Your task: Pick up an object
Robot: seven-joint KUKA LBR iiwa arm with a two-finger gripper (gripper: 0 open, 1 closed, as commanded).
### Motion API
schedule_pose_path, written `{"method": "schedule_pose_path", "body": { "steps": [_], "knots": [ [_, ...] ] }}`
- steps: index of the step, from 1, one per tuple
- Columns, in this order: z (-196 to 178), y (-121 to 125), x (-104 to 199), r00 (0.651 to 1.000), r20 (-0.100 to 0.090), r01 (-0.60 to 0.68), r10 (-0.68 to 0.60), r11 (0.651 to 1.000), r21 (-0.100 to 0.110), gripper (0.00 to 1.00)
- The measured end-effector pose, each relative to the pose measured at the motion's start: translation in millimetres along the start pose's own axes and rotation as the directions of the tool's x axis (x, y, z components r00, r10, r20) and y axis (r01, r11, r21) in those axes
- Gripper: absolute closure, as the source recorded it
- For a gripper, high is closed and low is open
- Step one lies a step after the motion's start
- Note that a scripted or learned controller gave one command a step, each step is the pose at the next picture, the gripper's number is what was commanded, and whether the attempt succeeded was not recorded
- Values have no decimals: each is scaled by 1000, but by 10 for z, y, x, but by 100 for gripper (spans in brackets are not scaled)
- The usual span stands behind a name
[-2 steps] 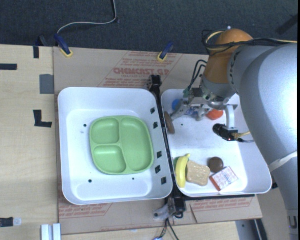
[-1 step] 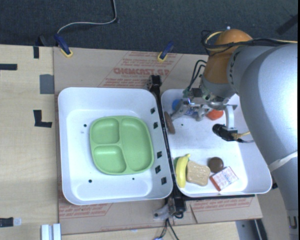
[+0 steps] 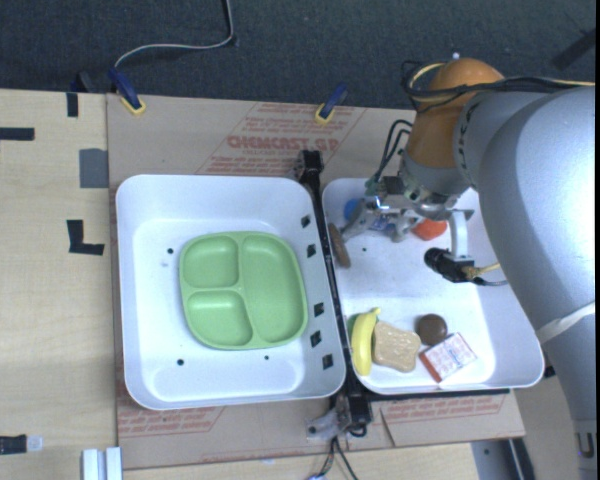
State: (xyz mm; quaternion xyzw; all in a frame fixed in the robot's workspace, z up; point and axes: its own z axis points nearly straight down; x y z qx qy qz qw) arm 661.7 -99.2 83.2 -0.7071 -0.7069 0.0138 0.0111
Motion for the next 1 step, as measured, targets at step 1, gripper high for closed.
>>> {"method": "schedule_pose_path", "body": {
  "steps": [1],
  "knots": [
    [1, 0, -1, 1000, 0, 1, -1, 1000, 0, 0]
  ]
}}
